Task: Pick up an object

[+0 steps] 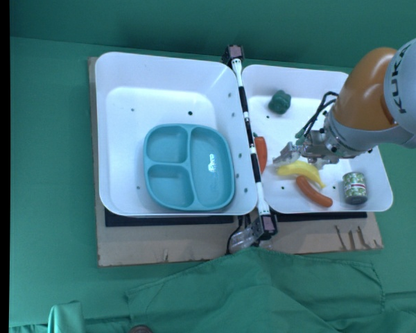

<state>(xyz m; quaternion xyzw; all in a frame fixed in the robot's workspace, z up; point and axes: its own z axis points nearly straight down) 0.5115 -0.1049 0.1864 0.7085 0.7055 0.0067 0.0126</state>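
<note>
My gripper [296, 155] hangs over the right bin [374, 186], just above the yellow banana [301, 170]. Whether the banana is touched I cannot see. A red sausage [313, 191] lies just below the banana. An orange carrot [261, 153] rests against the bin's left wall. A dark green pepper-like object [279, 102] sits near the bin's far left corner. A small can with a green label [355, 186] stands near the bin's right front.
The left bin [125, 82] holds a teal divided plate [188, 166]. A black-and-white rod [247, 123] runs along the seam between the bins. Green cloth [263, 290] is bunched in front of the bench.
</note>
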